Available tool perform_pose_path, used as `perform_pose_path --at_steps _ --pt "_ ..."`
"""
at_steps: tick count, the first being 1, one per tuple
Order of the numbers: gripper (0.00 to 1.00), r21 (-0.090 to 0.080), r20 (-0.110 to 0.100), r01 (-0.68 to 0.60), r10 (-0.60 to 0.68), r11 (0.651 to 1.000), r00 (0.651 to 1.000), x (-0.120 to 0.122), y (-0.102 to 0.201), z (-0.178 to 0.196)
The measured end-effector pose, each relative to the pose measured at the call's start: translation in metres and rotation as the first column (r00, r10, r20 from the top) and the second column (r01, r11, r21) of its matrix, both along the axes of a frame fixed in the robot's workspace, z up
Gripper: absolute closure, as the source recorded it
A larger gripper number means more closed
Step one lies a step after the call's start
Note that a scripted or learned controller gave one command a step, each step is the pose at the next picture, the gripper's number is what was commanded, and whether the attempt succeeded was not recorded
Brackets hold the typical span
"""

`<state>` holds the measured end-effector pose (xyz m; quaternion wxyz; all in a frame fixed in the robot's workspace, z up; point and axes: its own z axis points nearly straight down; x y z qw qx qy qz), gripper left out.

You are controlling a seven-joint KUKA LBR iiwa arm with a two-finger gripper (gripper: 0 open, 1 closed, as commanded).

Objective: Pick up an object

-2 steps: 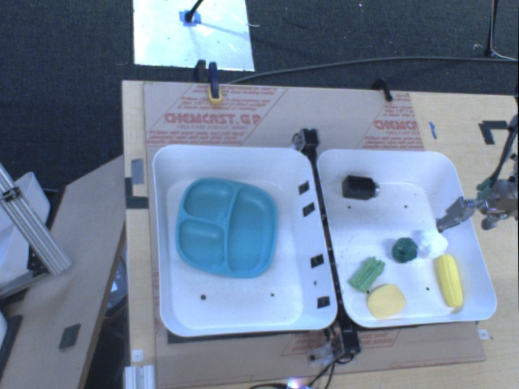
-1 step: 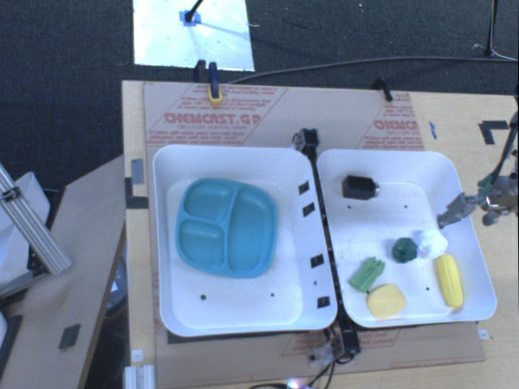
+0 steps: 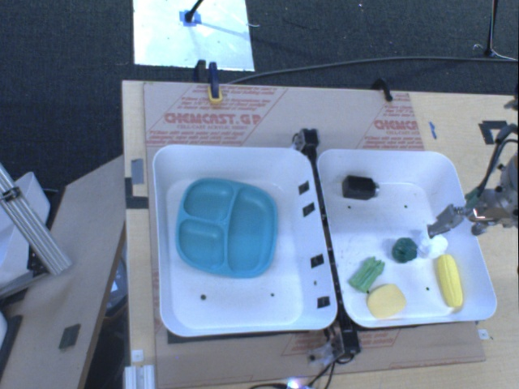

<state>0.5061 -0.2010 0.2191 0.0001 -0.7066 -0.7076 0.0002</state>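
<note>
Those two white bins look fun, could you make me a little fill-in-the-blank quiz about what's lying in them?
1. The blue divided plate lies in the ____ bin.
2. The corn cob is coloured ____.
3. The black block lies in the ____ bin.
4. The gripper hangs nearest the dark ____ ball.

Missing words: left; yellow; right; green

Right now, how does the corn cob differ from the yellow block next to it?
The corn cob is long and slim, standing nearly upright in the view; the yellow block is short, squat and rounded. The cob lies by the right bin's outer wall, the block nearer its front edge. Both are yellow.
</note>
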Motion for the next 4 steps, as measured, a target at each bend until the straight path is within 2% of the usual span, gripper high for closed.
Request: perform_pose_path --at_steps 2,3,4 --pt "0.00 0.001 -0.002 0.001 -0.001 1.000 1.000 -0.015 0.011 -0.106" --pt "1.00 -0.002 0.004 0.000 0.000 1.000 1.000 -0.013 0.011 -0.093" --pt "1.00 -0.002 0.007 -0.003 0.003 1.000 1.000 -0.006 0.013 -0.031"
